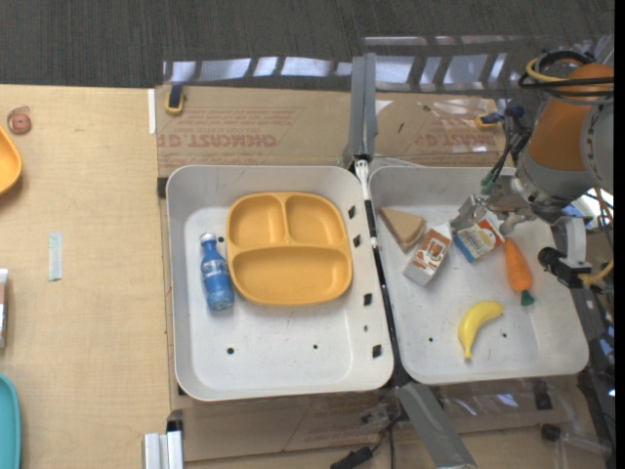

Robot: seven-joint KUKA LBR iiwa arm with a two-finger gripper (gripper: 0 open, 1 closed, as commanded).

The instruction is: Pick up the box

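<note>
Two box candidates: both in the right bin [562,360]. One is a small blue-and-white carton [477,240], the other an orange-and-white carton [427,256] just left of it.
Gripper [491,211]: low over the back right part of that bin, right at the top edge of the blue-and-white carton.
Grip state: honestly can't tell if it's spread or pressed together, too much clutter at the tip. Nothing looks lifted.
Which way to go: the blue-and-white carton is just toward the front-left of the tip, so barely any travel. The orange one is further left.
Long axes: the blue carton runs roughly left-right with a tilt, the orange one lies diagonally.
Neighbours: a carrot [517,268] is just right of the blue carton and a bread wedge [401,227] sits behind the orange one. It's tight on the carrot side, I'd guess.
</note>
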